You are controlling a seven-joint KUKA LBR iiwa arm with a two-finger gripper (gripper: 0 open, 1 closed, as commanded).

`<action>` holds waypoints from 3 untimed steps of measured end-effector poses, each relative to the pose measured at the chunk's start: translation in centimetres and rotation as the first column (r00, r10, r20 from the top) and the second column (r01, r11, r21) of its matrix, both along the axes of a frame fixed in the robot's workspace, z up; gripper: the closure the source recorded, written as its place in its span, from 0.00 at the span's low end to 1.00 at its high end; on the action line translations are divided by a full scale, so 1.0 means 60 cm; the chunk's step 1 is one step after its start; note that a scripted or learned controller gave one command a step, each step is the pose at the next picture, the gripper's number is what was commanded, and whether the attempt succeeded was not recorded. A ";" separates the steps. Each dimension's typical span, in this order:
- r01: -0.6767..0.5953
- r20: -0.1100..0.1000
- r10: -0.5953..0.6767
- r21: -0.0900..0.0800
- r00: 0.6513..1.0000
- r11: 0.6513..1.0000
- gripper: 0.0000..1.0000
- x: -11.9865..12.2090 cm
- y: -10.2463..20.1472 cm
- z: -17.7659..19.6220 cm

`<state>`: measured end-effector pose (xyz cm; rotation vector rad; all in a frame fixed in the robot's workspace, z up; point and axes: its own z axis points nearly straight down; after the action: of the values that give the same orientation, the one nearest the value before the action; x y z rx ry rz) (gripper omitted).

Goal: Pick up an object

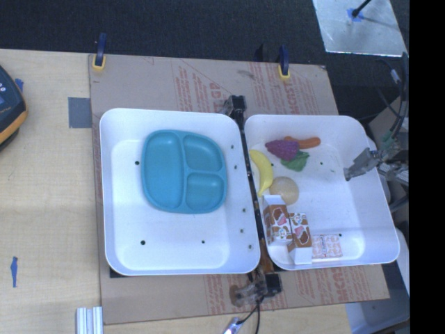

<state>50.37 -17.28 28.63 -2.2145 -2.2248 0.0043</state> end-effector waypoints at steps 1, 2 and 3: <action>-0.001 -0.003 0.001 0.000 1.000 1.000 0.00 0.031 0.066 -0.225; -0.002 0.000 0.002 -0.001 1.000 1.000 0.00 0.118 0.119 -0.313; 0.002 0.001 -0.002 0.001 1.000 1.000 0.00 0.254 0.129 -0.324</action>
<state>65.63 -9.53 9.20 -2.2164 -2.2227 0.0029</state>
